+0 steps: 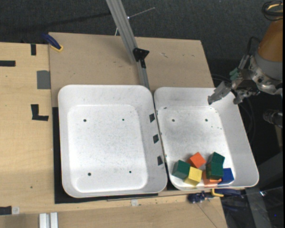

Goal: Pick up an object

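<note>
Several small blocks are clustered in the near corner of the right bin (190,127): a green block (181,169), an orange block (197,159), a yellow block (194,175), a second green block (216,163) and a blue block (227,175). My gripper (227,95) hovers over the far right rim of that bin, well behind the blocks. Its fingers are spread open and hold nothing. The arm's orange band (274,37) shows at the right edge.
The left bin (104,141) lies beside the right one. A slanted metal pole (126,27) runs down from the top to the gap between the bins. Black tape marks and a blue-yellow item (52,42) lie on the wooden bench.
</note>
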`<state>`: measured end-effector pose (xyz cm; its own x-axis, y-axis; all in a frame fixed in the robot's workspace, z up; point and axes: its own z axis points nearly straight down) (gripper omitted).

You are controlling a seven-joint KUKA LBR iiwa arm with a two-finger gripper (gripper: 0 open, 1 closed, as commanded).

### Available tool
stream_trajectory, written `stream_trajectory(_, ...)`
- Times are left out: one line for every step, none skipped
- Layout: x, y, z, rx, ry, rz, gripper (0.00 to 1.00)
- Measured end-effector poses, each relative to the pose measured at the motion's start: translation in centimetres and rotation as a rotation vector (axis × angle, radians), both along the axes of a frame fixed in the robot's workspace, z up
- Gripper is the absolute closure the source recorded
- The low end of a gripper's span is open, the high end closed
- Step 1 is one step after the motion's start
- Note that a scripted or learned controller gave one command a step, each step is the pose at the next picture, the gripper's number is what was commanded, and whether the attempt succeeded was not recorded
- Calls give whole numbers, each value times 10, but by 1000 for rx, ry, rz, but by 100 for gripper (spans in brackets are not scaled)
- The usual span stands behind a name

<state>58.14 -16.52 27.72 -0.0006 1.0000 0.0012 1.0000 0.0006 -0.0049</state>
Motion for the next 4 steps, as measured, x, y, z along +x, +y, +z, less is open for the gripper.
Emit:
stream_trajectory(1, 0, 2, -1, -4, 2, 0)
stream_trajectory(-2, 3, -42, -2, 0, 1, 0)
stream_trajectory(-3, 0, -106, -1, 4, 0, 0)
stream_trajectory(-2, 6, -151, -1, 1, 1, 0)
